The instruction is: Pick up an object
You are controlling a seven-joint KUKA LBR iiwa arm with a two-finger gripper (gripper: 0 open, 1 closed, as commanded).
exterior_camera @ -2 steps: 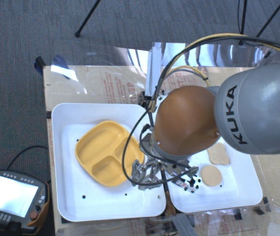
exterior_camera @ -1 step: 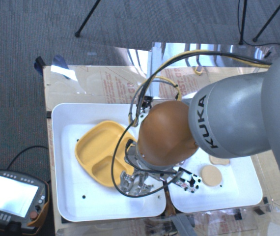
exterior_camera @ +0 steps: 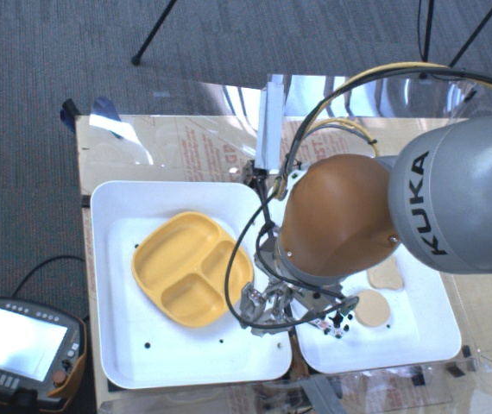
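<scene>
A yellow divided plate point(exterior_camera: 191, 267) lies in the left white bin point(exterior_camera: 116, 222), tilted toward the bin's middle. Two tan flat pieces lie in the right bin point(exterior_camera: 440, 330): a round one point(exterior_camera: 373, 309) and a second one point(exterior_camera: 386, 274) partly under the arm. My gripper point(exterior_camera: 268, 307) hangs low over the divide between the two bins, just right of the plate's right edge. The orange wrist band and grey arm body hide most of it from above. I see nothing between the fingers.
Black cables loop from the wrist over the plate's right side. A teach pendant point(exterior_camera: 23, 348) lies on the floor at lower left. Tripod legs point(exterior_camera: 160, 20) stand on the carpet behind the bench.
</scene>
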